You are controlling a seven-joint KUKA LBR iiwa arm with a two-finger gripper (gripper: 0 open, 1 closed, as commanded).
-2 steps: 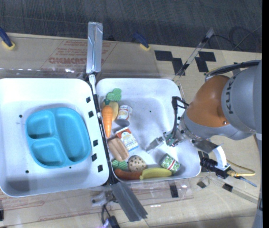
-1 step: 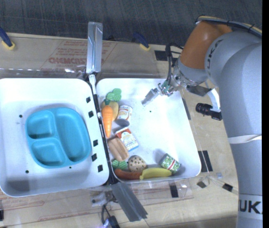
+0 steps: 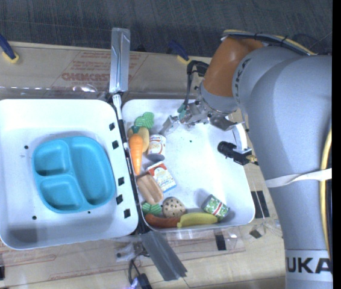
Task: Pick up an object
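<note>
Carrot (image 3: 135, 151) in right bin (image 3: 240, 188), long axis vertical in view, tip down; tool (image 3: 172, 124) nearby, finger state unclear.

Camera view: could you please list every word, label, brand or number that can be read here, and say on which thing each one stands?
"UKA", white letters on the arm base; the first letter of the brand is cut off.
Red print on the cardboard behind the bins: too blurred to read.
Label on the small can: too small to read.
Label on the packet: too small to read.
Label on the green can: too small to read.
</note>
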